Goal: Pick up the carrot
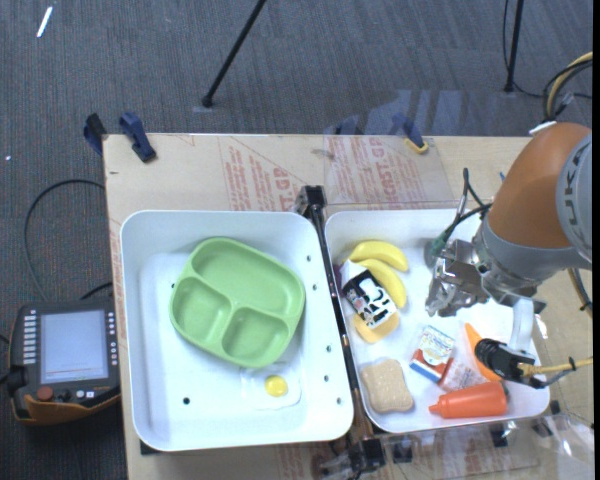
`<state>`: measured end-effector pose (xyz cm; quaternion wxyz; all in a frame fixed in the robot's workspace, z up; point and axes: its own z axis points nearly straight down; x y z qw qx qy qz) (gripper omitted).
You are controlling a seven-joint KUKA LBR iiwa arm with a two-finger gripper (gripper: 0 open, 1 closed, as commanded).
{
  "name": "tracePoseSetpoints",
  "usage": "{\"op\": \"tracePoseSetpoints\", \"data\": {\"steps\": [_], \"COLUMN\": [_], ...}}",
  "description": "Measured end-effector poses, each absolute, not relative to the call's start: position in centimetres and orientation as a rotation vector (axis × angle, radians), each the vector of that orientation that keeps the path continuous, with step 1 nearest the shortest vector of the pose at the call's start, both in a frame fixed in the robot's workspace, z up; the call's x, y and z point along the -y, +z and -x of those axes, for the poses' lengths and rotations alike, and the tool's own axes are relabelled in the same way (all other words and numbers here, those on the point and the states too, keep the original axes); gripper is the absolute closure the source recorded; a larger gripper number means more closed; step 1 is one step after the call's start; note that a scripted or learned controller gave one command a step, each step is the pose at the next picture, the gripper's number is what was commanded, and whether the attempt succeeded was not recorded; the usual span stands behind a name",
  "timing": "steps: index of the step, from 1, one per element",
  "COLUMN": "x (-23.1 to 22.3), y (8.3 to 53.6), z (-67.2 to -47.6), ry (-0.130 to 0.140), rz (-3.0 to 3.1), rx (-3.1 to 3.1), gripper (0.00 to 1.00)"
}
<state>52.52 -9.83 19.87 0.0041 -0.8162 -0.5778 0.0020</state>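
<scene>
Claw (447,293) hangs over the right bin (420,220), at the end of the grey arm (540,218) that reaches in from the right of your view. Its fingers point down and look a little apart, with nothing between them that you can see.

Carrot (478,350) lies below and to the right of the claw in your view, near it but not touching. You see a short orange length of it, tilted, with a black part of the arm's gear lying over its lower end. Just left of the carrot, and directly below the claw, sits a small carton (434,351). Further below the claw, near the bin's front wall, lies an orange bottle (470,402) on its side. Below and left of the claw is a slice of bread (386,386).

To the claw's left you have two bananas (382,264) and a black and white pack (369,299) just under them, both close to the wall between the bins.

Well to the left of the claw, in the left bin (140,268), rests a green tray (238,298) with three compartments, and a fried egg (275,387) lies just below that tray.
</scene>
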Motion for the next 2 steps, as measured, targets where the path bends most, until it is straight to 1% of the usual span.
{"op": "tracePoseSetpoints", "data": {"steps": [1,2], "x": [16.07,16.05], "y": [19.25,19.25], "z": [-55.77,-55.77], "ry": [0.003,0.003], "rz": [2.221,2.220], "rx": [2.217,2.217], "gripper": [1.00,0.00]}}
